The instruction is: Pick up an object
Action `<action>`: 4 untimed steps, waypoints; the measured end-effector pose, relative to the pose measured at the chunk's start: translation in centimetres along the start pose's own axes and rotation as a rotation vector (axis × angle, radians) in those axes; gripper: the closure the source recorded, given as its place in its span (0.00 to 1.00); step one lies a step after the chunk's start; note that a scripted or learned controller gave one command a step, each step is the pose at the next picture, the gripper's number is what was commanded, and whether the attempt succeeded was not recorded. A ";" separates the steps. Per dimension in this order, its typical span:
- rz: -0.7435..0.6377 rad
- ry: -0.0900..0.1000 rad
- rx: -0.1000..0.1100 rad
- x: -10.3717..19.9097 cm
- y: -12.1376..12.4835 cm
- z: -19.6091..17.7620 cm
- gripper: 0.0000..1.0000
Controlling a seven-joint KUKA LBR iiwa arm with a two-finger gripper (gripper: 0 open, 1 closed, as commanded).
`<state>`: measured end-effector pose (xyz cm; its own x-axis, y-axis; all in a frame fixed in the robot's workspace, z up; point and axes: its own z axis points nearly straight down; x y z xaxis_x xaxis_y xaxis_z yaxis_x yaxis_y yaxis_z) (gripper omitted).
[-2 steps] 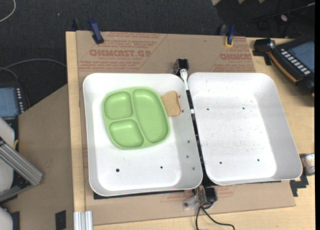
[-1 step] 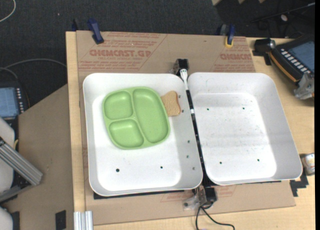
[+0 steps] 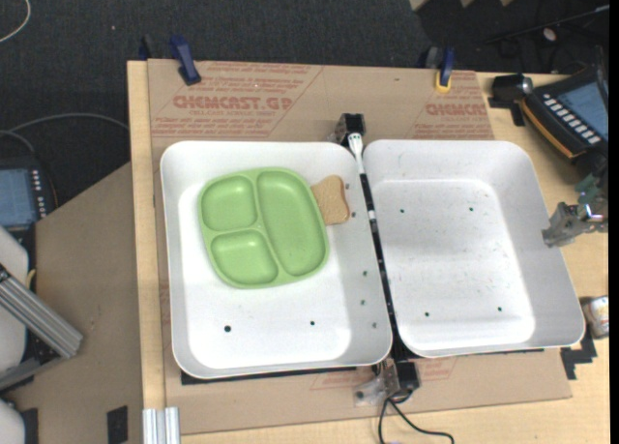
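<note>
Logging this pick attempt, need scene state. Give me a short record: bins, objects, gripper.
left bin: holds green plate and a tan piece
plate: green, three compartments, lying flat in the bin's upper half
tan piece: flat, touching the plate's right edge, near the divide between bins
right bin: white, speckled floor
gripper: at the right bin's right rim, outside the bin, nothing seen held; fingers unclear

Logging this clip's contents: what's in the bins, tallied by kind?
Green divided plate: 1
Tan slice of bread, tucked against the plate's right edge: 1
Total: 2, both in the left bin.
</note>
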<state>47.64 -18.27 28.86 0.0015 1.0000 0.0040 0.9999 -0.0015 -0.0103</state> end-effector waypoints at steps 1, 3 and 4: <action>-0.003 -0.014 -0.029 -4.3 6.5 -12.9 1.00; -0.003 -0.014 -0.032 -4.1 4.5 -23.2 1.00; -0.001 -0.001 -0.002 -1.4 -0.1 -14.8 1.00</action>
<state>47.71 -19.74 43.65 0.0004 1.0000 0.0034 1.0000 -0.0003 -0.0081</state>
